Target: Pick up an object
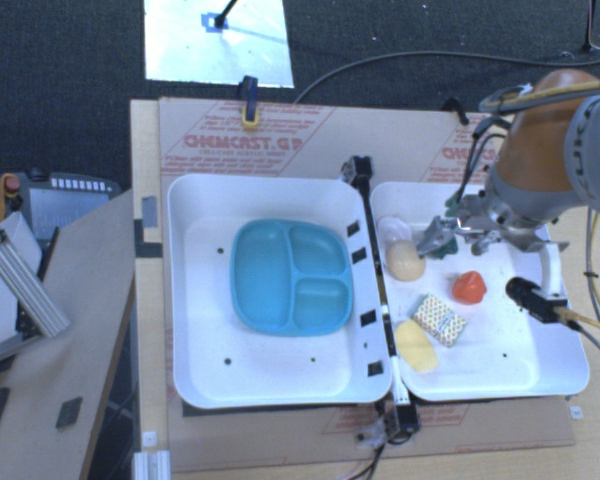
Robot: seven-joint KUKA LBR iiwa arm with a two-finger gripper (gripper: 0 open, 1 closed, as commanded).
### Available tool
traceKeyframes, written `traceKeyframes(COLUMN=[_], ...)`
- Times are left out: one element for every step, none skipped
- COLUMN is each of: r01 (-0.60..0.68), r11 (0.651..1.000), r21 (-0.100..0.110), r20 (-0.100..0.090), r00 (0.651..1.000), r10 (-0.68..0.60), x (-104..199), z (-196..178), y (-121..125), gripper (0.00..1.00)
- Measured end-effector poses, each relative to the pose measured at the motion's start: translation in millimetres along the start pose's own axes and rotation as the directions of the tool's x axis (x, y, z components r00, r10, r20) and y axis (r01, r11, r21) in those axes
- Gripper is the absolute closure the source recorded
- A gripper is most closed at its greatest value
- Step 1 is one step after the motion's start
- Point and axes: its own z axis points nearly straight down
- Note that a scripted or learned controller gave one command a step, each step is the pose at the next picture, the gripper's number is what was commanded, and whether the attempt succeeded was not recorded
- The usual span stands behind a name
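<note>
Cream egg-shaped object (405, 261) in right bin (560, 368), at bin's 10 o'clock, beside divider. Likely light, smooth, slippery; best pinched across widest middle. Gripper (435, 240) just at its 2 o'clock, finger spread impossible to tell. Nearby: orange-red toy (469, 287) at 3, patterned packet (440, 319) at 5, yellow piece (416, 346) at 6. Blue divided plate (290, 276) in left bin (195, 298).

The brown protective sheet (280, 133) covering the worktop carries red printed lettering. At about 11 o'clock from the left bin (195, 368), one line reads "CHEMCAST" followed by what looks like "GP", with a line of smaller red print above it too fine to read. At about 1 o'clock, beyond the right bin (550, 378), the same red print repeats, partly hidden by the arm and illegible.
</note>
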Motion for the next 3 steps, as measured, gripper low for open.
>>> traceKeyframes(r01=[-0.001,-0.001,-0.002], r11=[1.0,1.0,1.0], r21=[0.002,-0.001,-0.005], r20=[0.0,0.0,0.001], r00=[1.0,1.0,1.0], r10=[0.001,0.001,0.002], x=[1,1,1], z=[62,88,76], y=[-4,-4,-3], gripper=[0.0,0.0,1.0])
